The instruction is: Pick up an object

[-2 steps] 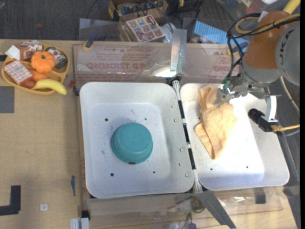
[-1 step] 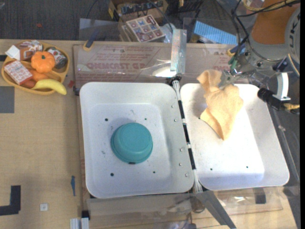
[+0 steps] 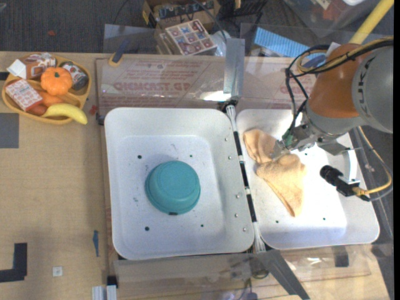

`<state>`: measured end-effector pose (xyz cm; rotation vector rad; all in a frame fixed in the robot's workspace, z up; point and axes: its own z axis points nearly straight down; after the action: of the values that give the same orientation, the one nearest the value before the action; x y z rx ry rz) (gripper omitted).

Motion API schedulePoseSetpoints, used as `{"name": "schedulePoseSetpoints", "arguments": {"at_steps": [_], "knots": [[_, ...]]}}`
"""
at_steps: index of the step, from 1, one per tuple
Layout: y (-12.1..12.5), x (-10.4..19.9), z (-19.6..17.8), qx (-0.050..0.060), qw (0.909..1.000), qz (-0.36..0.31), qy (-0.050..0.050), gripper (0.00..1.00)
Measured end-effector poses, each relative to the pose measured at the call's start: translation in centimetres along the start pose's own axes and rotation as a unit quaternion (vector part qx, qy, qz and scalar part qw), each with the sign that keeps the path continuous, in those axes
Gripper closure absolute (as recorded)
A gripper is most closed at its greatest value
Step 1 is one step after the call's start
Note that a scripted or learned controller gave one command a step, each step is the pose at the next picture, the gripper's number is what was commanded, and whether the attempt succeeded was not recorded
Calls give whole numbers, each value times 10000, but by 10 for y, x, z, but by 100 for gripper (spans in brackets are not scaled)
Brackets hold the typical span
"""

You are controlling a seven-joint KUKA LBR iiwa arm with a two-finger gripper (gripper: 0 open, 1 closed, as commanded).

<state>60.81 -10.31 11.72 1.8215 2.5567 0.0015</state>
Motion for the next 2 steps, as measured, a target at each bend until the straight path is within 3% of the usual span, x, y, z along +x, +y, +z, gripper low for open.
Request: {"name": "schedulePoseSetpoints", "arguments": {"at_steps": [1, 2], "knots": [[0, 0, 0, -1, 10000, 1, 0, 0], [9, 39, -68, -5, 9994, -360, 0, 0]]}}
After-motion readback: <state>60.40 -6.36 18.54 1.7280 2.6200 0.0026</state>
